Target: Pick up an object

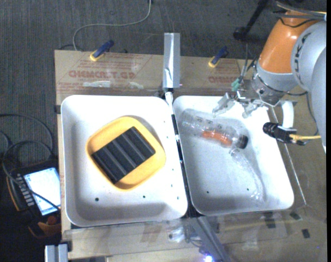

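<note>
Two shallow white bins sit side by side on the bench, the left bin [72, 146] and the right bin [274, 190] meeting along a narrow seam in the middle. In the left bin lies a yellow pad [127, 152] with a black ribbed face, turned at a slant and sitting roughly in the bin's centre. In the right bin lies a clear plastic bottle [211, 129] on its side — its dark cap points toward the right, an orange patch shows through its wall near the middle, and it rests in the upper half of the bin, angled down to the right. Below it, toward the bin's right wall, a clear crumpled wrapper [250, 173] trails down the floor; what it is exactly is hard to make out. The arm reaches in from the right, its orange band high at the upper right corner. The gripper [236, 105] hangs over the far edge of the right bin, just above and to the right of the bottle's middle, its two fingers spread apart with nothing between them — the bottle lies beside them, not in their grasp. Two blue-and-yellow clamps [101, 50] pin a cardboard sheet [78, 81] behind the bins.
</note>
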Tool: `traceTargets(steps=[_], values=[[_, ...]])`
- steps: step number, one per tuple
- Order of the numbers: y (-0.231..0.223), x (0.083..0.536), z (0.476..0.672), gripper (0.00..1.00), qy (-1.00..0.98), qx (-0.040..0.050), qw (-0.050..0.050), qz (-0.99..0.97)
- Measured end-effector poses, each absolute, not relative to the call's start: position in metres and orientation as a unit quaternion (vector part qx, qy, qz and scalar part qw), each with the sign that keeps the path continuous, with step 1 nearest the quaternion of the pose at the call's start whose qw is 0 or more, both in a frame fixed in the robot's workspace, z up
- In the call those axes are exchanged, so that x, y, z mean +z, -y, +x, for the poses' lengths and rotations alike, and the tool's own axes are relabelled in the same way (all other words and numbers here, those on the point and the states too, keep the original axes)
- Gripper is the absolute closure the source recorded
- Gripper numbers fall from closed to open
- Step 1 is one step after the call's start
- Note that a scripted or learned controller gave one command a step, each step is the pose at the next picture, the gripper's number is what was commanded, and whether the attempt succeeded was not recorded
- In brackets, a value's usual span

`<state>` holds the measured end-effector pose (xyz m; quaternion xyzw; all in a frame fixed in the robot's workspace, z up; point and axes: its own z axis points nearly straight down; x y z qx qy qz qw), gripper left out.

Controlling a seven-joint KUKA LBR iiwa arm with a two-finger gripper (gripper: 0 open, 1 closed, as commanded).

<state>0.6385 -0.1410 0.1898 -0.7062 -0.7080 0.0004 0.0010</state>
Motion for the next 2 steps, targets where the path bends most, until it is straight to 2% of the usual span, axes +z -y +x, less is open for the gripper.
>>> traceTargets(steps=[1,2], values=[[0.142,0.090,0.637,0.00,0.713,-0.0023,-0.005,-0.701],[0.220,0.114,0.588,0.00,0.730,-0.0011,0.001,-0.683]])
